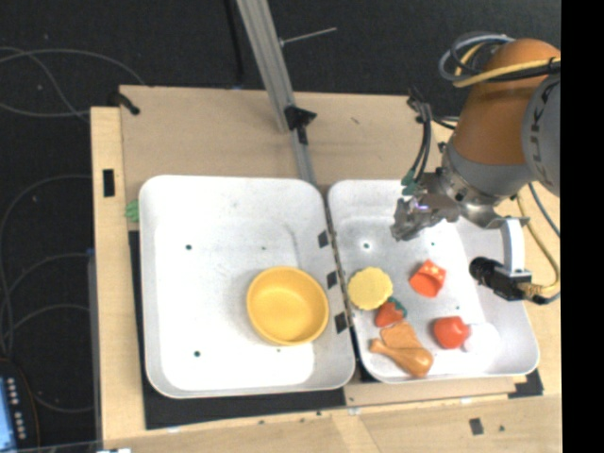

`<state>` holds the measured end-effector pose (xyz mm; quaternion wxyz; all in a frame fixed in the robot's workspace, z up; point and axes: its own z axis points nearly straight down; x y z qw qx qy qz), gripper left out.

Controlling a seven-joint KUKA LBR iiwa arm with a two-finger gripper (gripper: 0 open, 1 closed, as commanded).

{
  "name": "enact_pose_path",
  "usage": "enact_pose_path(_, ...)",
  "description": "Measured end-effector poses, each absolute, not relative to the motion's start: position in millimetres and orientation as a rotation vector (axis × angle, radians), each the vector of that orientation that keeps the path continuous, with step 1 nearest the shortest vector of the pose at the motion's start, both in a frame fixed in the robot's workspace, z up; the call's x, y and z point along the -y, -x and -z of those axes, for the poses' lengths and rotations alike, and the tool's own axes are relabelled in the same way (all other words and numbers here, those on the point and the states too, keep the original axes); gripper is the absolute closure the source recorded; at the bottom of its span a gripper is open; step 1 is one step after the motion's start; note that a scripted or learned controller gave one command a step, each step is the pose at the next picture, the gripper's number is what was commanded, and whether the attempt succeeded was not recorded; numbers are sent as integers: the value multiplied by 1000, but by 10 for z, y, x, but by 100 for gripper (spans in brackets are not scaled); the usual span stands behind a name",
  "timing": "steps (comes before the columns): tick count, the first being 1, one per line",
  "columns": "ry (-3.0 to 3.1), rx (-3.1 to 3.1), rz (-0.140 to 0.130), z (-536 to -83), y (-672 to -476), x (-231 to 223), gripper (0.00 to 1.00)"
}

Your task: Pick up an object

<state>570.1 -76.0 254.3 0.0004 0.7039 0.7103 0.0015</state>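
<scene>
The gripper (pixel 408 220) hung over the right bin (pixel 359 206); its state could not be told. The toys lay below it, the nearest an orange block (pixel 427 279). Crowded pieces risked a glancing, failed grab.

You have two white bins on the worktop (pixel 217 130): the left bin (pixel 189 215) and the right bin (pixel 500 338). You can count one yellow bowl (pixel 287 305) in the left bin. In the right bin you have five small things: one round yellow piece (pixel 369 288), one orange-brown piece (pixel 404 349), and three red pieces (pixel 427 278) (pixel 450 331) (pixel 388 314).
</scene>
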Motion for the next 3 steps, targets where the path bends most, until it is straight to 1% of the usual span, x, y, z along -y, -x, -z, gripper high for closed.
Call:
enact_pose_path(1,-2214,-2230,0,-2467,-5782,265,100)
enact_pose_path(2,-2212,-2231,-5,-2529,-6046,-246,100)
enact_pose_path(3,-2213,-2230,-3,-2542,-6215,-795,100)
